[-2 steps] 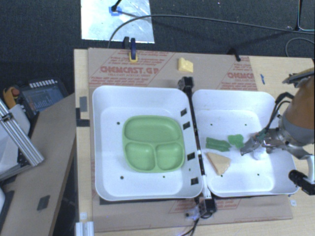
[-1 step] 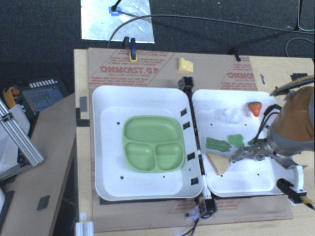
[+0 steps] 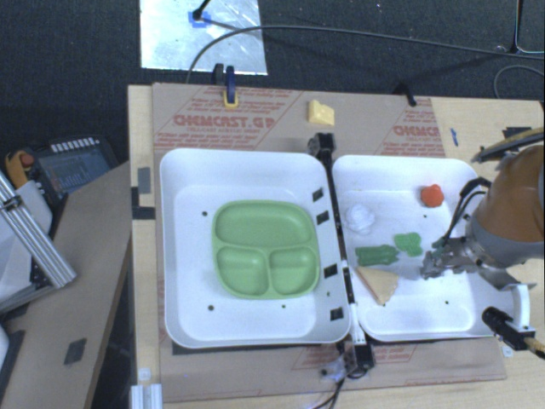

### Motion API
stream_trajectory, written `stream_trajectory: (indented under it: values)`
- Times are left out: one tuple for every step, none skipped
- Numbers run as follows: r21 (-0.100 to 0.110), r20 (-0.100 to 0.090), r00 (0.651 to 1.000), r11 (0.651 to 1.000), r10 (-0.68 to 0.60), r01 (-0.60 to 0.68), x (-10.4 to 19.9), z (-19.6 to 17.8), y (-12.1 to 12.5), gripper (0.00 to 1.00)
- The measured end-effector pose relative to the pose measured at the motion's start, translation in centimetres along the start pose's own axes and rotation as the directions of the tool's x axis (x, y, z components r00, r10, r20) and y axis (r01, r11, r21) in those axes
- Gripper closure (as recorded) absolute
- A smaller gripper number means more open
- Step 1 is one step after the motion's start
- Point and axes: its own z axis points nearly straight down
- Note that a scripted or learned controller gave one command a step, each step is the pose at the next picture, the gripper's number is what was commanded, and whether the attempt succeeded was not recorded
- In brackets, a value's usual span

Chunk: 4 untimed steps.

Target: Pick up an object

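So my hand [image 3: 436, 262] is down low in the right bin [image 3: 417, 322], over toward its right side. Honestly can't tell if it's open or closed from up here, that end is just a dark blur. Closest stuff is straight to my left: a small green piece [image 3: 408, 244] just beside the hand, then a longer green piece [image 3: 375, 255] lying left-right, with a tan wedge [image 3: 379, 285] just nearer than it. Orange ball [image 3: 432, 196] sits farther back, a white lump [image 3: 360, 219] far-left. The left bin [image 3: 183, 228] has a green divided tray [image 3: 261, 248]. I'd guess leftward is the move.
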Motion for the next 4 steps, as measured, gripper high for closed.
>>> stream_trajectory:
  values:
    - [-0.002, 0.0, 1.0, 1.0, -0.003, 0.003, 0.3, -4.4, 0.5, 1.0]
    - [-0.005, 0.001, 1.0, 1.0, -0.004, 0.004, 0.8, -10.7, 0.9, 1.0]
    - [0.0, 0.0, 1.0, 1.0, -0.003, 0.003, 0.8, -11.9, 1.0, 1.0]
    - [0.001, -0.003, 1.0, 1.0, -0.009, 0.009, 5.6, -12.6, 2.7, 1.0]
